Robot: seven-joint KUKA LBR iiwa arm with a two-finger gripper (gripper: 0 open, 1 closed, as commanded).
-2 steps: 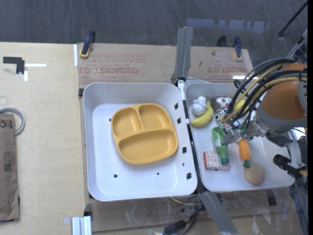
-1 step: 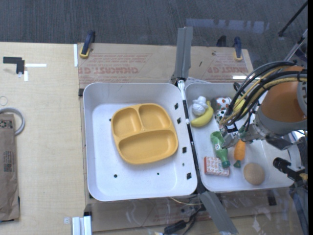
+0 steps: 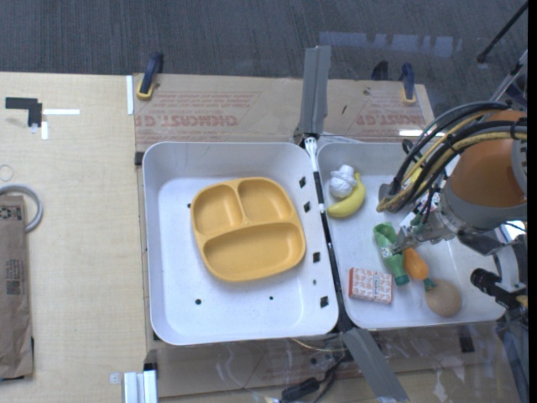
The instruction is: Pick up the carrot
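The carrot [image 3: 415,266], a short orange piece with a green leafy top, lies in the right bin [image 3: 369,309] toward its front right. My gripper [image 3: 413,240] hangs just above and behind the carrot, under the arm's orange band [image 3: 488,173] and a bundle of cables. The carrot rests on the bin floor, with nothing visibly lifting it.
A yellow banana [image 3: 349,201] and a small white object [image 3: 341,179] lie at the back of the right bin. A red-and-white box [image 3: 370,285] and a brown potato-like lump [image 3: 444,298] sit near the carrot. A yellow divided plate [image 3: 247,227] rests in the left bin [image 3: 168,250].
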